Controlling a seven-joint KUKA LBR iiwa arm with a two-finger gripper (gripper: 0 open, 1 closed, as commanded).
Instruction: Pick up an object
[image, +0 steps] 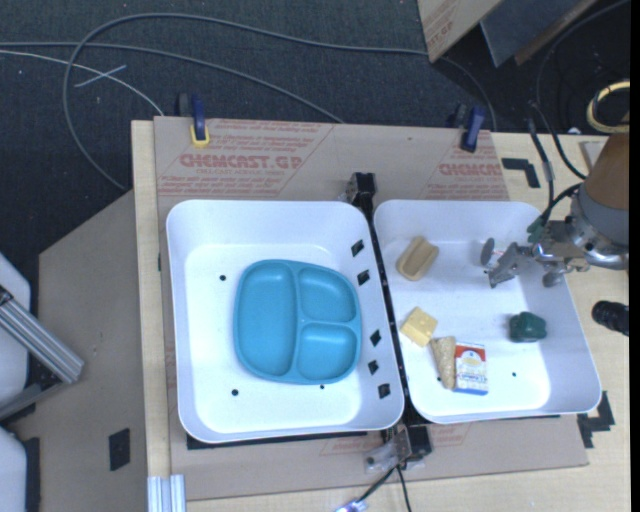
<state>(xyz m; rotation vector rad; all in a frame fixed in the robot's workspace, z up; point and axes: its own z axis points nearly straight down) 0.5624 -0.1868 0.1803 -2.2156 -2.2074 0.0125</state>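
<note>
Metal gripper (497, 266) hangs spread and holding nothing over the right bin (560, 395), above a tan block (417, 258), yellow wedge (419, 326), small carton (470, 367) and dark green lump (527, 326).

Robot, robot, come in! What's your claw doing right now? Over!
Gripper open over right bin, holding nothing. Nearest: tan block and green lump. Nothing blocking. Over.

Arm comes in from the right, wrist over the right bin's (560, 300) far right rim. Hand (497, 266) points left over that bin's upper right part, its tip low above the bin floor, nothing visibly gripped.
</note>
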